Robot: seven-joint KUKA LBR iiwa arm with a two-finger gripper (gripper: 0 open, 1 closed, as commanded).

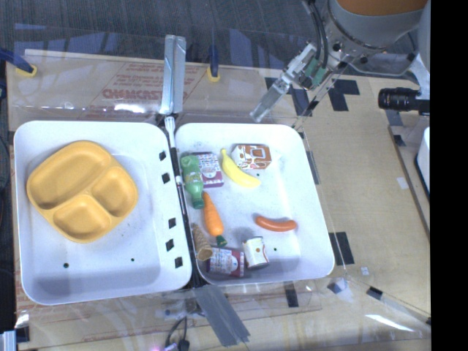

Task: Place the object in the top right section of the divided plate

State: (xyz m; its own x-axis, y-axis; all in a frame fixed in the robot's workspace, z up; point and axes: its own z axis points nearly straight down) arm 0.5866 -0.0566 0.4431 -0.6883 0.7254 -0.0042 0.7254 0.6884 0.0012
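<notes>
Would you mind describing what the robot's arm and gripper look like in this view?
The arm is grey, with a broad orange band above the wrist. Dark cables run down alongside it toward the gripper, which has slim, pale metallic fingers and a small head with green and white parts.

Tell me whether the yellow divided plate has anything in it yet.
Empty. The divided plate sits in the left bin with all three sections bare yellow, while the toy foods, such as the banana, lie in the right bin.
</notes>
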